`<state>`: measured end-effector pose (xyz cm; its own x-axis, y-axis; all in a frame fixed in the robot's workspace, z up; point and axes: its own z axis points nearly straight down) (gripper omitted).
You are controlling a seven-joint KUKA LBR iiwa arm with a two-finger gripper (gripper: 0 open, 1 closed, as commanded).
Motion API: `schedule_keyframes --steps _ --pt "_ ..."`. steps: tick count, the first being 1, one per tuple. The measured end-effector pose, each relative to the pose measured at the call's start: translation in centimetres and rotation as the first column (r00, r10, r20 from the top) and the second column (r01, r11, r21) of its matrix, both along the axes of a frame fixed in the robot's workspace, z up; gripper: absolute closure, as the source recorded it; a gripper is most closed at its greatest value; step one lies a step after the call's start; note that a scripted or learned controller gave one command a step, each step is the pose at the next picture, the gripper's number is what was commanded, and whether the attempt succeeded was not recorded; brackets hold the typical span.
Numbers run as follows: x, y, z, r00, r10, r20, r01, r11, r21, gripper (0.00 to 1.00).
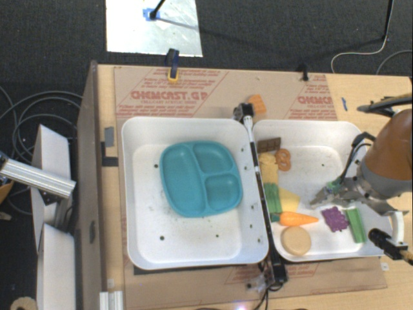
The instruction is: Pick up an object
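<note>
From the camera above, I see two white bins. The left bin (139,173) holds a blue plate (200,178). The right bin (310,134) holds toy food, crowded along its left and bottom sides: a carrot (299,219), a tan cookie (296,241), a purple piece (334,218), a green stick (354,225) and a pretzel (282,159). My gripper (337,194) hangs low in the right bin, just above the purple piece. I cannot tell how it is set, and I see nothing held in it. I think the purple piece is my best pick. I should line up right over it, stay off the green stick beside it, go down slowly, squeeze, then lift straight up.
</note>
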<state>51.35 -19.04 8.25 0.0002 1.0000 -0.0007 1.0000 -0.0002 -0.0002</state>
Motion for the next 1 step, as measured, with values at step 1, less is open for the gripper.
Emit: schedule_keyframes --steps 1 --pt "6.72 5.91 6.78 1.000 0.013 0.012 -0.013 1.000 0.001 0.00"
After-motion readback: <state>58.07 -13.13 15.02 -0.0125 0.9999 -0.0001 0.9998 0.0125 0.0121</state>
